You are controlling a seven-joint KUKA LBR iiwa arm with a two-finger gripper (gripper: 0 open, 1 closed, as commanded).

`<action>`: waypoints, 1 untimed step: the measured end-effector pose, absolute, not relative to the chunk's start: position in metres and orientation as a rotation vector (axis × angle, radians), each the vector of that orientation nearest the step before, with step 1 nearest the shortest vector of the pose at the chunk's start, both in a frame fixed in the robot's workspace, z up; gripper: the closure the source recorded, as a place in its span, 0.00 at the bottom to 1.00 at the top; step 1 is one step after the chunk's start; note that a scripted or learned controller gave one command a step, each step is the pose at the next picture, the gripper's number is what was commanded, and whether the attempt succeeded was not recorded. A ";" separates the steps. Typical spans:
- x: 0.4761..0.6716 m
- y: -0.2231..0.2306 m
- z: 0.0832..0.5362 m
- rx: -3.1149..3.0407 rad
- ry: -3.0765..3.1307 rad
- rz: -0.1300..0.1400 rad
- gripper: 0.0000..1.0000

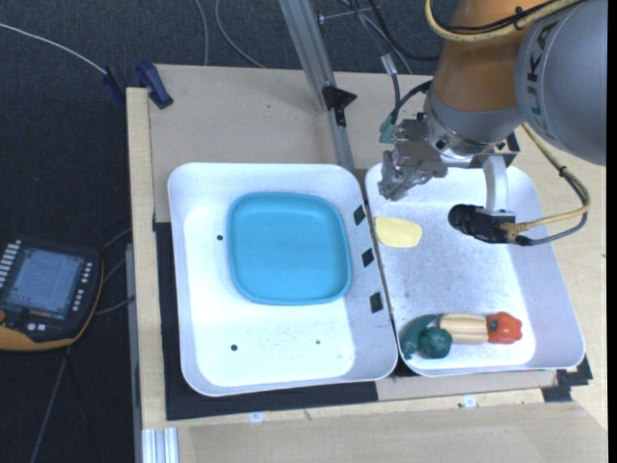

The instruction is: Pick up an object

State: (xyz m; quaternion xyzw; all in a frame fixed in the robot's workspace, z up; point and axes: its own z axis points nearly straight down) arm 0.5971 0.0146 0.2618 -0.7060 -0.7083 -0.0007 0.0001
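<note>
Hovering over the right bin [540, 258] just above the yellow piece [398, 231], the claw [397, 183] hasn't grabbed anything yet, can't tell if it's open.

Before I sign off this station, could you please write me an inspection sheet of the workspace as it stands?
Surface: wooden bench bearing left bin and right bin, side by side.
Job's things: yellow piece in right bin's far left; green lump, tan stick and red piece in a row along its near edge.
Clutter: blue plate in left bin.
Grippers: tool just above the yellow piece; finger state unclear.
Cables: yellow cable by the wrist; loose cables on the floor.
Surroundings: handheld controller on the floor, left.
</note>
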 end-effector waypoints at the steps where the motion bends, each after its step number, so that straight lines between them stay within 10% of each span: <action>1: 0.576 0.071 0.249 -2.216 -2.226 -0.001 1.00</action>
